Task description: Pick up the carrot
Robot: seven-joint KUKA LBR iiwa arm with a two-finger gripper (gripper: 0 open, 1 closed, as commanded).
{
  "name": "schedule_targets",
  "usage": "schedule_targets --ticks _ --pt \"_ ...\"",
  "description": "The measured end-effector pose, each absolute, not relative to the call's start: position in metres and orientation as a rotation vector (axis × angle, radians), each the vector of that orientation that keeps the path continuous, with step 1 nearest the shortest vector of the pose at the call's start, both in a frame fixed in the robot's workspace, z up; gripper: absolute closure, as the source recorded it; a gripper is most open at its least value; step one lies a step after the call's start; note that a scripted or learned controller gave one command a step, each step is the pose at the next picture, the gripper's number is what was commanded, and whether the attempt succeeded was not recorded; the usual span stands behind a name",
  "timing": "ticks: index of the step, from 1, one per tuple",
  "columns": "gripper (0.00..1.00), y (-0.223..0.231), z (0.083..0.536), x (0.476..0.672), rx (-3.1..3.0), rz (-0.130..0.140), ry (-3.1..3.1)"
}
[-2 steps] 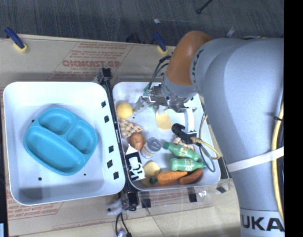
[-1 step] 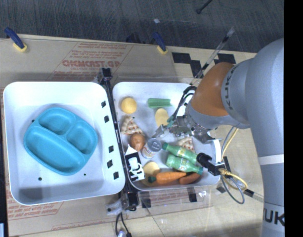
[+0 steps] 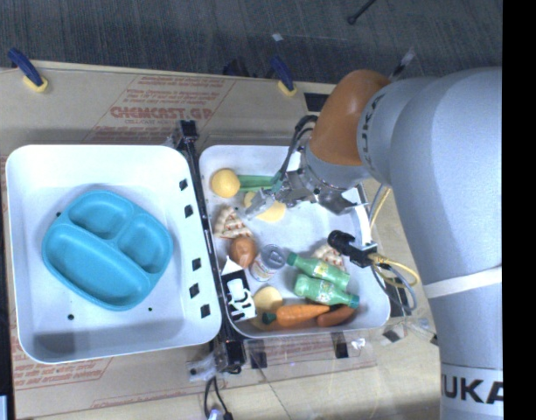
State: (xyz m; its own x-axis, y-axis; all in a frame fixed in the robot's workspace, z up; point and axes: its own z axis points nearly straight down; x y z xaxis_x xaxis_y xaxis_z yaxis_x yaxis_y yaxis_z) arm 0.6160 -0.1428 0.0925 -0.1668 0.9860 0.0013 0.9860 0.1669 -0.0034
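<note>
We see the grey arm (image 3: 442, 199) reaching in from the right over the right bin (image 3: 372, 300) on the tabletop (image 3: 119, 103), while the left bin (image 3: 23, 234) holds a blue tray (image 3: 106, 248). Its hand (image 3: 281, 189) hovers over the bin's far end near a lemon (image 3: 224, 182), and we cannot tell whether it is open or closed. The carrot (image 3: 298, 314) lies at the near wall, touching a green bottle (image 3: 324, 289) and a sausage (image 3: 337, 316), so we judge that the hand should come down across the carrot's middle, clear of both neighbours.
</note>
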Motion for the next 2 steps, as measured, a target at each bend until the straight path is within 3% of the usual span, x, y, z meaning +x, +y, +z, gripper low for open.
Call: schedule_targets --ticks 1,2 --pt "0.00 -0.109 0.095 0.555 -1.715 0.008 -2.629" --pt "0.00 -0.108 0.092 0.627 -1.744 0.010 -2.611"
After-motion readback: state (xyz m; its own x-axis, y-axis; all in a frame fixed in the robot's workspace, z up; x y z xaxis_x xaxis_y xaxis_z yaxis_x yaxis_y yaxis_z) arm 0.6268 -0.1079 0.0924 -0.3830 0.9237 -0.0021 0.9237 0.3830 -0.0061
